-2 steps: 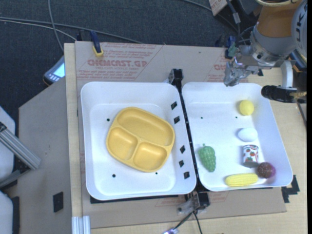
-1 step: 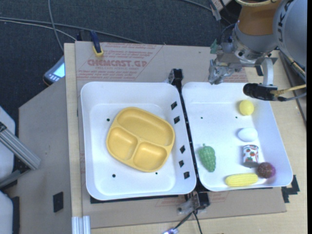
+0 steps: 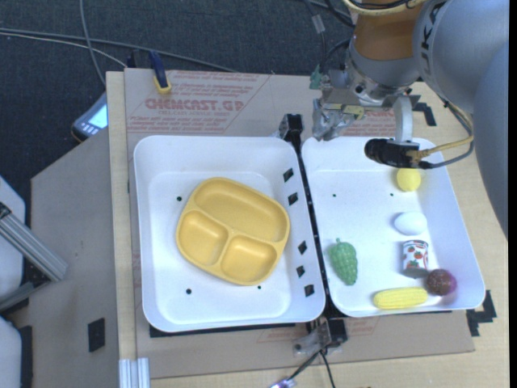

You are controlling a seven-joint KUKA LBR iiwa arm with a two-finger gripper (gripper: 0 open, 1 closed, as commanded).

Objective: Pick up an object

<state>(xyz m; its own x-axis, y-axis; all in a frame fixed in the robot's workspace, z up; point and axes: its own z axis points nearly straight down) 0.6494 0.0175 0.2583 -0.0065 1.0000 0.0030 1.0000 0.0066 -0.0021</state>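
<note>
My gripper hangs over the back left corner of the right bin, above its rim, with nothing seen in it. Loose objects lie in that bin, all nearer the front than the gripper. A yellow lemon is closest, to the gripper's right. Below it are a white egg and a small red-patterned can. A dark red plum and a yellow corn cob lie at the front right. A green bumpy fruit rests by the left wall.
A yellow divided plate lies in the left bin. A black part with a yellow cable juts from the arm over the right bin's back. Black clips line the wall between the bins. Cardboard lies behind the bins.
</note>
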